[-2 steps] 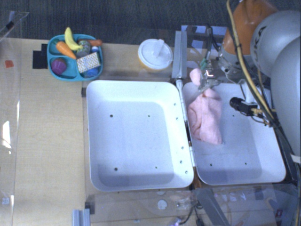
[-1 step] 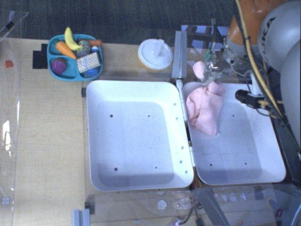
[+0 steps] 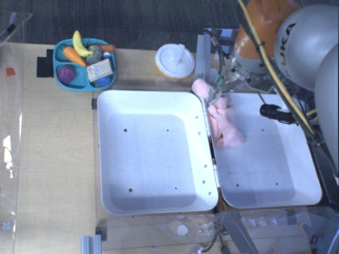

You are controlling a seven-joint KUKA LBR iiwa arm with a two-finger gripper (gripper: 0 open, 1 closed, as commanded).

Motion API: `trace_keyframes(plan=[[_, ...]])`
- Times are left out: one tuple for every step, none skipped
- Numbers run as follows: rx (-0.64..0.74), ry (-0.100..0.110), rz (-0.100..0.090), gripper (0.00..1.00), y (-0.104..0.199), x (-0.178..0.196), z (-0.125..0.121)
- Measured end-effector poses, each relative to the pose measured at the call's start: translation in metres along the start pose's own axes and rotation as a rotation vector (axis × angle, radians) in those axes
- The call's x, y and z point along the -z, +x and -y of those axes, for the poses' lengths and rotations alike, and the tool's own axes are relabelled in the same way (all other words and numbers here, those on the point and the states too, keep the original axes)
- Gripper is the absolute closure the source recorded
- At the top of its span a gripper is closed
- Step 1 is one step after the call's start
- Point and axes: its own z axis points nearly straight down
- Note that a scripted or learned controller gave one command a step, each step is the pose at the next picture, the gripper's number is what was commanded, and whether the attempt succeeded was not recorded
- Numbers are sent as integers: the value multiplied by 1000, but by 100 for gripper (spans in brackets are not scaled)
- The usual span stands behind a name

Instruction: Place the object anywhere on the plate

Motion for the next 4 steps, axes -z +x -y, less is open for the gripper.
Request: trace_keyframes(plan=[[402,-2,0,100,56,13,-10],[804,-2,0,100,111,3,-15],[1076,-4,1,100,133,9,-19],[1076,-4,2,0,133,10,-19]])
